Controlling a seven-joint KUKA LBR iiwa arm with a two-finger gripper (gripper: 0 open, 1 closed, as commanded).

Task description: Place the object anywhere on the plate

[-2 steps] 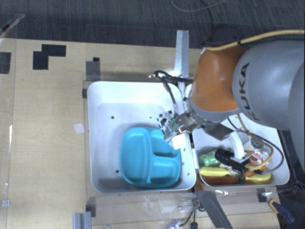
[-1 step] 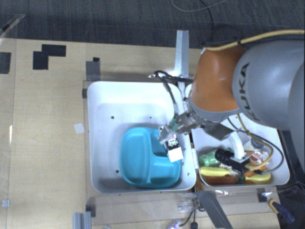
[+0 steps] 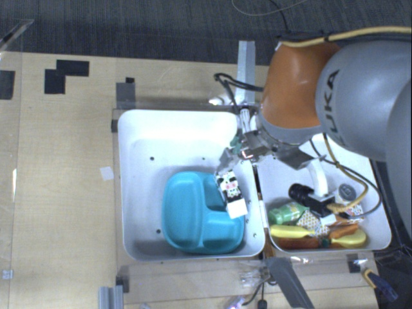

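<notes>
1. Progress: looks close to done but unconfirmed. The object (image 3: 233, 198), a small white block w/ a black-and-green part, is at the right edge of the blue plate (image 3: 190, 214), overlapping the rim by the plate's notch.
2. Gripper (image 3: 232, 167) hangs directly above the object, right up against its top. Jaw state: can't tell, too small and cluttered at the tip. Also can't tell whether the object rests on the plate or hangs from the gripper.
3. Left to do, by my read: get the object's weight fully onto the plate, release if it's held, then lift clear. It sits at the rim, so it could slip off into the bin.
4. Left bin (image 3: 148, 137): holds the plate, toward the near side, plus the object at its edge. Rest of the floor is bare white.
5. Right bin (image 3: 280, 180): a cluster of toy items along the near wall, incl. a yellow banana-like piece (image 3: 309, 238), a green item (image 3: 288, 213) and an orange piece (image 3: 346, 228), packed touching each other. Not part of this step.
</notes>
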